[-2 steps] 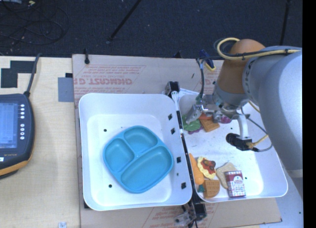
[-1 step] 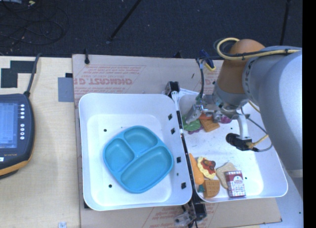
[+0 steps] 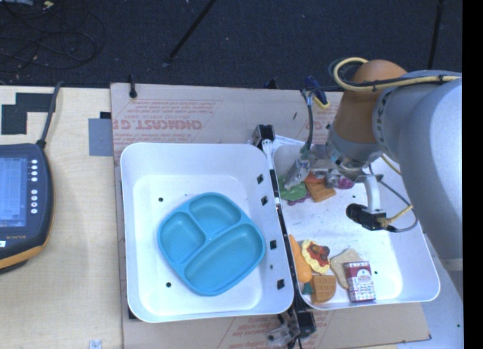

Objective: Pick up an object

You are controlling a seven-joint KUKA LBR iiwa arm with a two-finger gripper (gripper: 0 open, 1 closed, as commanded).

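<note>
My gripper (image 3: 304,171) hangs low over the far left corner of the right bin (image 3: 413,263), reaching in from the right. Right under and beside it lie a green toy piece (image 3: 293,191), a brown block (image 3: 321,191) and a small purple piece (image 3: 344,182). Nothing can be made out in the gripper. Toward the bin's near side lie an orange carrot (image 3: 299,259), a pizza slice (image 3: 317,254), a waffle (image 3: 324,288), a bread slice (image 3: 348,261) and a red box (image 3: 360,280).
The left bin (image 3: 143,189) holds a blue divided plate (image 3: 211,243). The wall between the two bins runs just left of the gripper. A control tablet (image 3: 19,196) lies on the bench at far left.
</note>
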